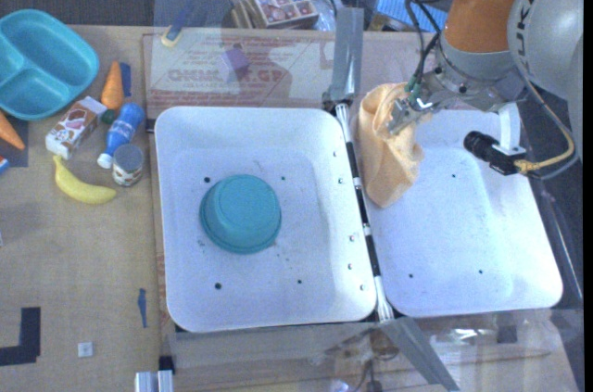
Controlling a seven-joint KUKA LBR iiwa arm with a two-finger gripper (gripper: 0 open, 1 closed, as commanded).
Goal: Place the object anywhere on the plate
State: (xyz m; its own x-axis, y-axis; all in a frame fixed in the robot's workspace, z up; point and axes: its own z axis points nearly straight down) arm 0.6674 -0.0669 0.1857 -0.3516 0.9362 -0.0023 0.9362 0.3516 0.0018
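- On the bare bench at the far left lie a turquoise divided tray (42,66), a banana (82,184), a small blue bottle (121,132) and a carton (74,125), all well apart from the work.
- The left bin (306,140) is shallow, white and matte, and bears a round teal plate (241,212), smooth-looking, near its middle.
- The object is a yellow cloth (387,149), soft and crumpled, hanging in folds over the left edge of the right bin (482,242), beside the divider between the bins. Its long axis runs roughly far to near.
- The gripper (405,114) sits at the cloth's far upper part; its fingers appear pinched on a gathered fold there, though the grip is small in view and hard to confirm.
- The plate lies to the left of the jaws and nearer, across the divider. Judged from this, the coming move must carry the cloth leftward and nearward.
- Being limp, the cloth may drag on the divider or drape partly off the plate.
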